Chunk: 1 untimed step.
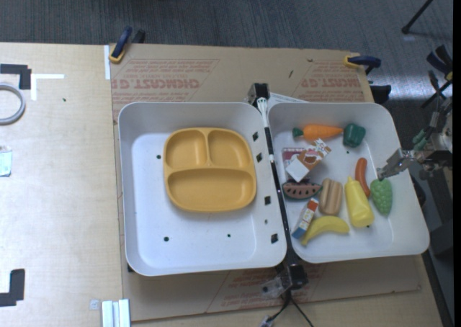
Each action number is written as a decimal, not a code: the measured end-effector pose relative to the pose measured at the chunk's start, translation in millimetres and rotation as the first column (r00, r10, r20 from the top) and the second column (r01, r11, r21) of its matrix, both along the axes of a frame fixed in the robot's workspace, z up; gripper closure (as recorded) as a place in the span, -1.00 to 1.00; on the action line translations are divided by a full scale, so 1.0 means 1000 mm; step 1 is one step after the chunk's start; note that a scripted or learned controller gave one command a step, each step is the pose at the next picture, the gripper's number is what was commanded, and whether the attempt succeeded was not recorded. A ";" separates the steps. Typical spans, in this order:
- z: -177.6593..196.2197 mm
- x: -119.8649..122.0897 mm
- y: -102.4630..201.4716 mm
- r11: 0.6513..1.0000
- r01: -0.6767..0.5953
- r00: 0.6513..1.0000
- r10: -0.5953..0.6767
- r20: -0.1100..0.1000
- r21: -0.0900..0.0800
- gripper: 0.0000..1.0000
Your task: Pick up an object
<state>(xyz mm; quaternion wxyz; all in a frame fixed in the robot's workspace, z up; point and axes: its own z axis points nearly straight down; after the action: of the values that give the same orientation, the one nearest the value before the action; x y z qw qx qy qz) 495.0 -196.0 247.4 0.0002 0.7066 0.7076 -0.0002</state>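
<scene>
Progress looks slight: the gripper (395, 165) sits at the right edge of the right bin (403, 243), just above the green grapes (382, 196), and nothing shows between its fingers, though I cannot tell whether they are open or shut. Every candidate, among them the banana (325, 227), the carrot (321, 132) and the hot dog (330, 196), lies in that bin. The grasp and lift are, by my judgement, all left to do.

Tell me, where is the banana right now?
The banana lies in the right bin, near its front edge. It sits just below the hot dog bun and beside the yellow corn.
</scene>
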 end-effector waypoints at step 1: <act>-0.143 0.050 0.001 0.974 -0.228 0.974 0.228 0.000 0.000 -1.00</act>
<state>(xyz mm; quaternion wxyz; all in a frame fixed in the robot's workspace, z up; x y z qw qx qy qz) 544.6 -195.5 104.0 0.0001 0.6208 0.7840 0.0001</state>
